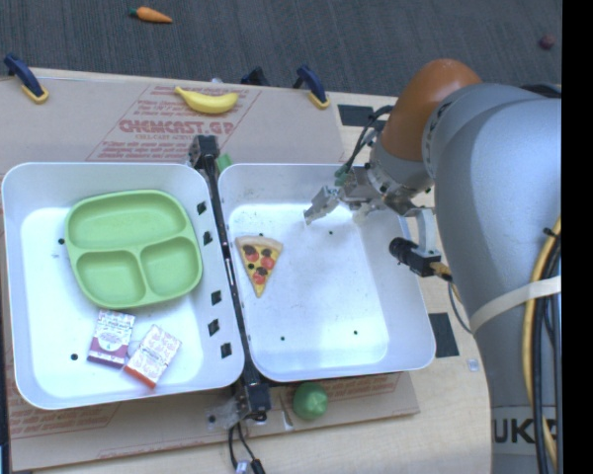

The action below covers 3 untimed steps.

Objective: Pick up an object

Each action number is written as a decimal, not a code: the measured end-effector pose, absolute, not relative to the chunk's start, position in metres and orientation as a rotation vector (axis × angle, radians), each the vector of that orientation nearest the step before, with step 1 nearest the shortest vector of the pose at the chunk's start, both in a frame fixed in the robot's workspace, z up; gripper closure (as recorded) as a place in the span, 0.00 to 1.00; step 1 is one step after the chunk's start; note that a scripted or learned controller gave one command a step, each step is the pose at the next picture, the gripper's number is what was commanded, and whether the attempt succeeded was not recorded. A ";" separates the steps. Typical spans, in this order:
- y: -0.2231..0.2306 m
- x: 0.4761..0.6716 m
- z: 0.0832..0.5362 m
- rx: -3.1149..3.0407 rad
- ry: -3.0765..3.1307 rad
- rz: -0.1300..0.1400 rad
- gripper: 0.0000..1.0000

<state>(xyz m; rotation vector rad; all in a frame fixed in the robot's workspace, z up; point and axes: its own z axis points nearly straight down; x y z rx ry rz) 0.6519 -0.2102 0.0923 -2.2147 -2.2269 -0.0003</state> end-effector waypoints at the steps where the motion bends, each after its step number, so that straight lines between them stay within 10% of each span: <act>1: -0.209 0.653 0.103 -2.206 -2.233 0.000 1.00; 2: -0.208 0.653 0.114 -2.199 -2.240 -0.001 1.00; 3: -0.208 0.653 0.113 -2.197 -2.241 0.000 0.00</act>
